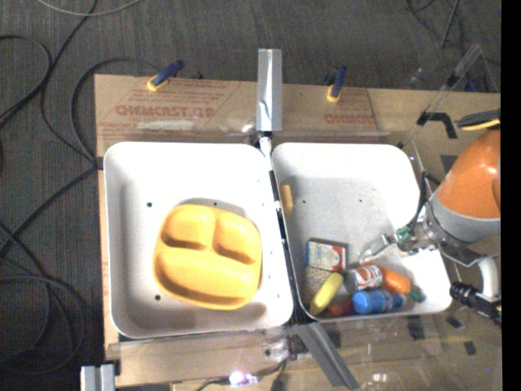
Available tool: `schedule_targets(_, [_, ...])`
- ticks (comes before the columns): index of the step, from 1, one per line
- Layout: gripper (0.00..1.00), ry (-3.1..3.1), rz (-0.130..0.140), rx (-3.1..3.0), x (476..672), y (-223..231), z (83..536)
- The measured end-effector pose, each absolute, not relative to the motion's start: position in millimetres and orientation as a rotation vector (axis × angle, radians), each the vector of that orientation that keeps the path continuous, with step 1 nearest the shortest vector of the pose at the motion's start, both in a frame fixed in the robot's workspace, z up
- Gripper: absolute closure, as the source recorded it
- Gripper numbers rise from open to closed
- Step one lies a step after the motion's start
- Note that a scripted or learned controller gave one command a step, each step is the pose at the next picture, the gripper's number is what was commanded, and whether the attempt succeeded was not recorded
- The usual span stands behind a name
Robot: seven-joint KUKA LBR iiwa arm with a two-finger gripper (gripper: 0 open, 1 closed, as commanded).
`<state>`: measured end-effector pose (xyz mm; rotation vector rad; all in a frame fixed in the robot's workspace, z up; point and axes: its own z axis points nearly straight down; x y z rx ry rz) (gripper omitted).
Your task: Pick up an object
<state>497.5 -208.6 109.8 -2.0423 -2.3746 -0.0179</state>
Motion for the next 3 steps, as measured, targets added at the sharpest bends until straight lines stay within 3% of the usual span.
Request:
schedule_targets(1, [0.00,-2.411,0.001,-2.012,533.8,-203,133])
schedule_targets(2, [0.00,-2.441,-0.033,-1.968,493.0,-207,89])
schedule_targets(3, [0.00,-2.494,0.000,-1.908,502.7,-169,117])
